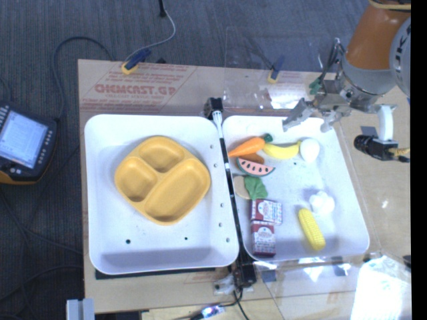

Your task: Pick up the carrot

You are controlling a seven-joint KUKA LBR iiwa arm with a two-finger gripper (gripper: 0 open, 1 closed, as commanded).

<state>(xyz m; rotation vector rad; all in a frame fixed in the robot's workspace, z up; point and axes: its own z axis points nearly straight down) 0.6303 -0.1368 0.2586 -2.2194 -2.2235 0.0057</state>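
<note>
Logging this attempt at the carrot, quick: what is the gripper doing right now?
Gripper: open, holding nothing, above the right bin's far edge; the carrot lies apart in the bin.

The arm (379, 35) has a wide orange band with a grey shell beside it. Below the band sits a grey metal wrist piece. The gripper (312, 115) has two thin, pale grey fingers (295, 117) with dark parts near them.
</note>
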